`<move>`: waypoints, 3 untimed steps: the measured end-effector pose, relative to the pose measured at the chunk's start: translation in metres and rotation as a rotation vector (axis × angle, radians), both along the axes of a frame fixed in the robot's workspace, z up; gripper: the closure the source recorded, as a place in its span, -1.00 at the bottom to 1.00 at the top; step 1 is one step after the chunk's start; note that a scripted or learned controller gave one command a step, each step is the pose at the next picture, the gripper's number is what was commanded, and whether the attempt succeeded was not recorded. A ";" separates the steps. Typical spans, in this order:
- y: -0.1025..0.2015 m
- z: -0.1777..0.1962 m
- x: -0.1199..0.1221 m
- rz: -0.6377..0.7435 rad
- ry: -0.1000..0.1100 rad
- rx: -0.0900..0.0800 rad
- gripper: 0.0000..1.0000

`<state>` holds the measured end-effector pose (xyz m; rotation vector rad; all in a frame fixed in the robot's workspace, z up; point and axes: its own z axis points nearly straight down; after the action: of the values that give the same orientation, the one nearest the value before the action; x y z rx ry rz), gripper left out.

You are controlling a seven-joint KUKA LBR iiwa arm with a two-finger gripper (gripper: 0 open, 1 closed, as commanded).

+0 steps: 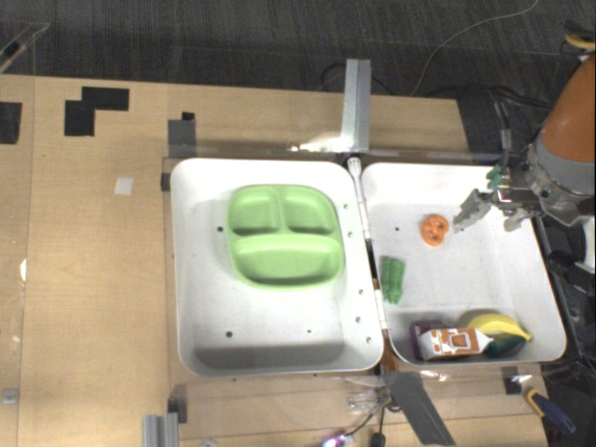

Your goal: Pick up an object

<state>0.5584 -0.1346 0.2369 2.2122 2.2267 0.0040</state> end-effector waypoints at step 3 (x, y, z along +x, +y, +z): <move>-0.027 -0.147 0.071 0.071 -0.009 -0.002 -1.00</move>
<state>0.6290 -0.1616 0.0894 2.1269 2.2976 0.0112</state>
